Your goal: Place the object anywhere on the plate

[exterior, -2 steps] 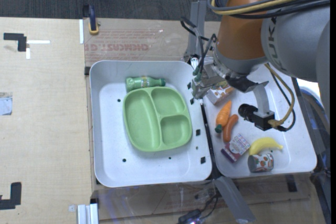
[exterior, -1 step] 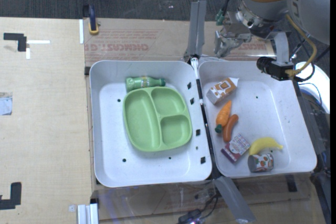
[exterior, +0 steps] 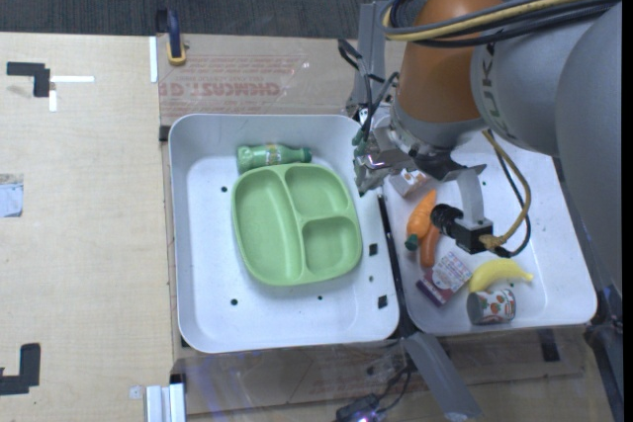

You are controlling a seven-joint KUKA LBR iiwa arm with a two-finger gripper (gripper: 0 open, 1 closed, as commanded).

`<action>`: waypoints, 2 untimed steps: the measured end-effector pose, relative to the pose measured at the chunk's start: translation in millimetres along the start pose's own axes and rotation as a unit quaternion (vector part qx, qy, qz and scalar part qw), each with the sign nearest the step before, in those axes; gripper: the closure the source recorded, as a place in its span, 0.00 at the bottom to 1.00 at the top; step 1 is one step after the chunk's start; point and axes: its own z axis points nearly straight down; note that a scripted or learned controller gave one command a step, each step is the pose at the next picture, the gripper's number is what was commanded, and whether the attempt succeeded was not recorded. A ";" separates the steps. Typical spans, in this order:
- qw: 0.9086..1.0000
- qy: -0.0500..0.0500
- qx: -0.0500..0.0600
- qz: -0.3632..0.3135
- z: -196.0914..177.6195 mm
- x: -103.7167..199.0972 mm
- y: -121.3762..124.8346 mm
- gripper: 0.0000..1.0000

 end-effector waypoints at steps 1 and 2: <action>0.998 0.000 0.000 0.061 0.1 -66.6 -23.1 1.00; 0.976 0.000 0.000 0.216 -16.9 -54.9 28.2 1.00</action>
